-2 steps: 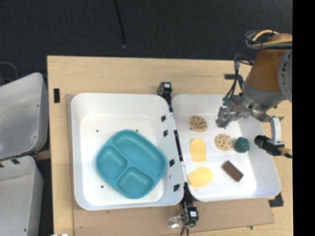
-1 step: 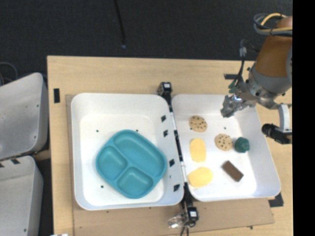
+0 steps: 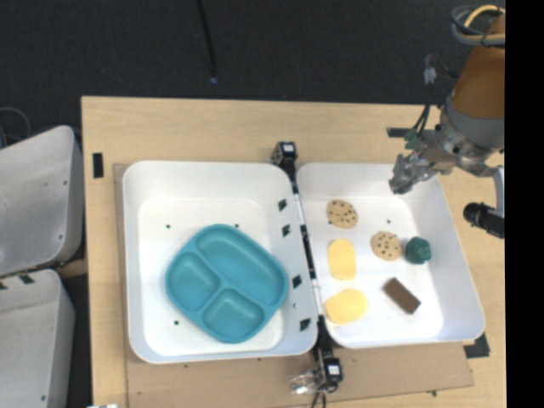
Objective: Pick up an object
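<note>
Gripper (image 3: 406, 177) above right bin's far corner, finger state unclear, round chocolate-chip cookie (image 3: 342, 213) lying flat nearby

Wooden bench (image 3: 212, 130) bearing two white bins (image 3: 144, 228) side by side.

Arm (image 3: 478, 92): rounded housing, orange-brown band up top, light grey section below. Yellow cable loop (image 3: 481, 14) w/ dark cabling at top end. Wrist: grey metal block, small green detail on its side. Gripper (image 3: 405, 179): dull grey metal, compact, angular; detail too small to make out.
</note>
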